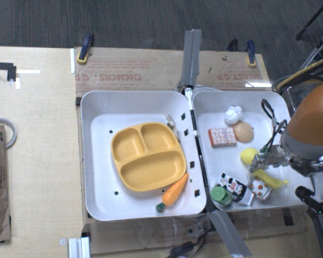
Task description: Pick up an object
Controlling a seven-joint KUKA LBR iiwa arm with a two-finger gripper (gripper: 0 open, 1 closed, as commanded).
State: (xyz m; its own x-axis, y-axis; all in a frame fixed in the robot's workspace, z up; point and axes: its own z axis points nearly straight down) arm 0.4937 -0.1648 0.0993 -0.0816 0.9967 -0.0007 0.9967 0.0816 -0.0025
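Yellow banana (270, 179) lies just below the gripper (265, 162), lemon (248, 156) touching its left; finger state unclear, so a descent may nudge both aside

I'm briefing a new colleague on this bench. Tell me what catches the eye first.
The yellow divided plate in the left bin, with a toy carrot at its lower right edge. Then the right bin, crowded with small toy foods, where the gripper hovers by a banana.
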